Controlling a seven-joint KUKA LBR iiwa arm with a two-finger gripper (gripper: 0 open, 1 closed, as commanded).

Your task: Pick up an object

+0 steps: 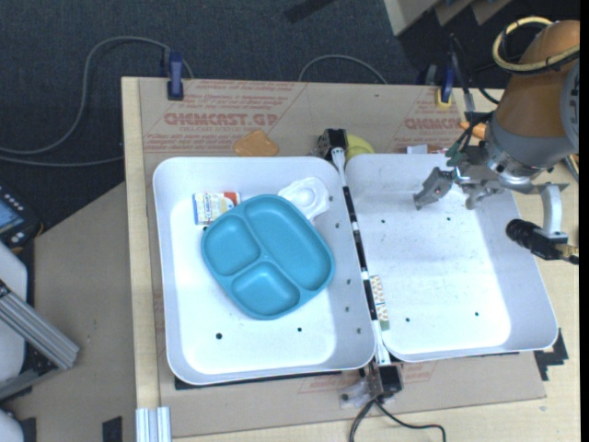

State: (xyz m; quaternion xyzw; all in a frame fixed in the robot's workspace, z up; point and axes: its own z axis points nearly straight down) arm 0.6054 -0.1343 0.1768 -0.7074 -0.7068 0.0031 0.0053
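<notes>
A blue divided plate (267, 254) lies in the middle of the left bin (184, 339). Behind it, at its upper left, sits a small white box with red and blue print (213, 204). A white cup-like piece (306, 194) lies at its upper right. My gripper (452, 195) hangs over the back of the right bin (515, 330), far from those objects. Its fingers (429, 192) are spread open with nothing between them.
An orange lump (256, 143) and a yellow object (358, 145) lie on the bench behind the bins, outside them. A blue clamp (174, 74) sits at the bench's back left corner and another (446, 87) at the back right. The bins' rims meet along the centre.
</notes>
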